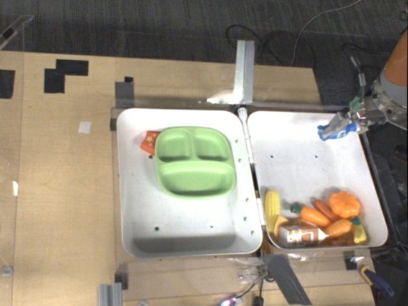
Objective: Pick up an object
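The right bin (299, 164) holds a pile of toy food in its near right corner: a yellow corn cob (272, 208), two carrots (314, 215), an orange pepper (345, 204) and a brown bottle (303, 236) lying on its side. My gripper (341, 127) hangs over the bin's far right corner, well away from the pile. A small blue and white shape (333, 131) shows at its tip. I cannot tell whether that shape is a separate object or part of the gripper.
The left bin (137, 209) holds a green divided plate (194, 160) with a small red-orange piece (149, 143) at its far left edge. A metal post (245, 69) stands behind the wall between the bins.
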### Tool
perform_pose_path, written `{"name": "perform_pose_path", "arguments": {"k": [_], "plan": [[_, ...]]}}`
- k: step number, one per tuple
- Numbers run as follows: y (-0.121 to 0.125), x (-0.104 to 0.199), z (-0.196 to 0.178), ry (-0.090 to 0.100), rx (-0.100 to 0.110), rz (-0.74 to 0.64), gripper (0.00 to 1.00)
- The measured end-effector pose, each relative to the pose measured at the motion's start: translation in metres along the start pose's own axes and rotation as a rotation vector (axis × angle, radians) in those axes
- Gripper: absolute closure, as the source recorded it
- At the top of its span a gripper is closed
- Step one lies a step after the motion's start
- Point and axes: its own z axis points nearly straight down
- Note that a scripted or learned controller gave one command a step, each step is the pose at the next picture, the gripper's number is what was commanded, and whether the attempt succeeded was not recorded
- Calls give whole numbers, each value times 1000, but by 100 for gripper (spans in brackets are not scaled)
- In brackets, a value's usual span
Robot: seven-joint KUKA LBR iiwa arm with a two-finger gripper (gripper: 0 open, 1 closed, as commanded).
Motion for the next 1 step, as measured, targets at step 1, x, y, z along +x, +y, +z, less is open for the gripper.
{"name": "perform_pose_path", "arguments": {"k": [1], "plan": [[42,9,70,1,2,97,0]]}}
